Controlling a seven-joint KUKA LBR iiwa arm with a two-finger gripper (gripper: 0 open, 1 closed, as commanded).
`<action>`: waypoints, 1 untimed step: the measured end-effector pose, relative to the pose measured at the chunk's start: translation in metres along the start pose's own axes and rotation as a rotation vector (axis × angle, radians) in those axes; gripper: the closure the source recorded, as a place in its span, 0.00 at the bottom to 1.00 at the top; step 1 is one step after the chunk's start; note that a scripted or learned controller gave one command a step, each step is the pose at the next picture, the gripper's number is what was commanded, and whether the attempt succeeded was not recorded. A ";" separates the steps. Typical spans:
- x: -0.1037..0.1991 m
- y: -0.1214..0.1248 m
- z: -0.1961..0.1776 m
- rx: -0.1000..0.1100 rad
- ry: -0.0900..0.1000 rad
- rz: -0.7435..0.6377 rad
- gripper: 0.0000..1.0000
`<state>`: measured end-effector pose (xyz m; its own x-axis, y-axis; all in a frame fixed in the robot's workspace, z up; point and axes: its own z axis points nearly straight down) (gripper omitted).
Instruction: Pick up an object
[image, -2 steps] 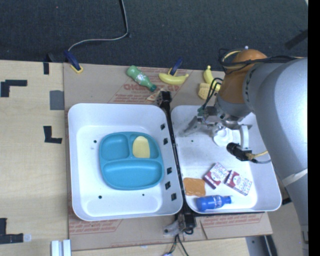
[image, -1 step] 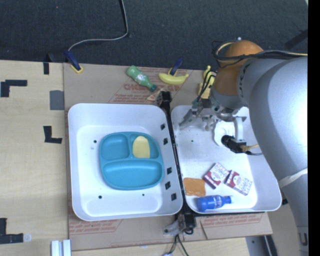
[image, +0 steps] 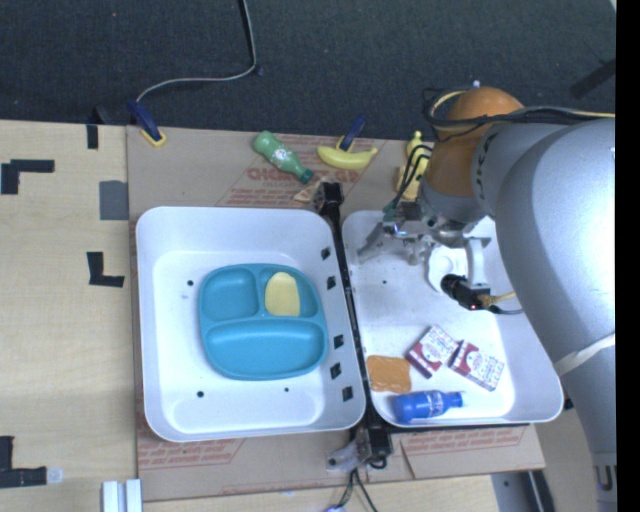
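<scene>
I'm reaching in from the right, big grey arm (image: 560, 230) sweeping over the bench, orange band (image: 470, 130) up top, and my gripper (image: 392, 238) is down over the upper part of the right bin (image: 395, 300), close to the divider between the two bins. Whether it's spread or clenched, this angle won't say; the wrist hardware crowds it, and I can see nothing caught in it. The white floor just beneath and left of the gripper is bare. The pickings are all at the near end of this same bin, well apart from where I am: an orange-brown flat piece (image: 388, 373) by the divider side, a blue bottle (image: 425, 404) lying on its side just below it against the front wall, and two small red-and-white cartons (image: 433, 350) (image: 477, 364) side by side, tilted, just beside each other and near the bottle. Over in the left bin (image: 165, 300) sits a blue divided plate (image: 262, 320), with a yellow piece (image: 282, 294) resting in its upper right compartment. Beyond the bins, on the cardboard (image: 200, 165), a green bottle (image: 280, 155) lies on its side, and a banana (image: 346, 156) sits just to its right, near the top of the divider. None of it is touching my gripper.
</scene>
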<state>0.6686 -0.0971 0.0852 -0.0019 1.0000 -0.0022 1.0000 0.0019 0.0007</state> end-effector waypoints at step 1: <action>-0.005 0.000 0.000 -0.001 0.000 0.000 0.00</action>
<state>0.6687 -0.1022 0.0854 -0.0018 1.0000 -0.0021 1.0000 0.0018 0.0013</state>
